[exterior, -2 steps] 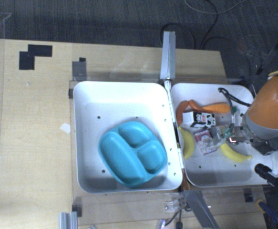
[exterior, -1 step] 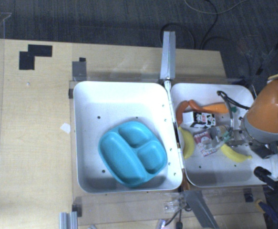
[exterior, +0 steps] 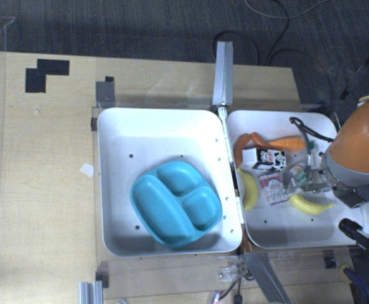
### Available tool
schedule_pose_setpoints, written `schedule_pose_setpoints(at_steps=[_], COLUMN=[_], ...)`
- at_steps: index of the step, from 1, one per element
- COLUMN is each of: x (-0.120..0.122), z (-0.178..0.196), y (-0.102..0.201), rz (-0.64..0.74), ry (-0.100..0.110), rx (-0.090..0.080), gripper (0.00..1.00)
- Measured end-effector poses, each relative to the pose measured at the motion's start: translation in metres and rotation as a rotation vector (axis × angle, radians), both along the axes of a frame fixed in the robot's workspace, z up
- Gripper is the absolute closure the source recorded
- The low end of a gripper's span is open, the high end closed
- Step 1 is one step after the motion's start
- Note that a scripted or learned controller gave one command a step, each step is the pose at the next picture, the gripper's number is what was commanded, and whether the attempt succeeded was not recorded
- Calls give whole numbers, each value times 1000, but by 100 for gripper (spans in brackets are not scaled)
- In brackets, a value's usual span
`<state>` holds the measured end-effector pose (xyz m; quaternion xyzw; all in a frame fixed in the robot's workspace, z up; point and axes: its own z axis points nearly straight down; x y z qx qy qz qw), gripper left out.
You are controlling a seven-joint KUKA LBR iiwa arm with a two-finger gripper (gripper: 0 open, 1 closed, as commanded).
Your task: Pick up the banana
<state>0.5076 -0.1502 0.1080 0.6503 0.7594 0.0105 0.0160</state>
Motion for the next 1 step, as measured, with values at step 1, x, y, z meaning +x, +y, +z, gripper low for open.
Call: schedule_pose_setpoints(at_steps=[1], x=[-10], z=[139], y=[9], rz=[-250], ry=[31], rx=[9], gripper=[100])
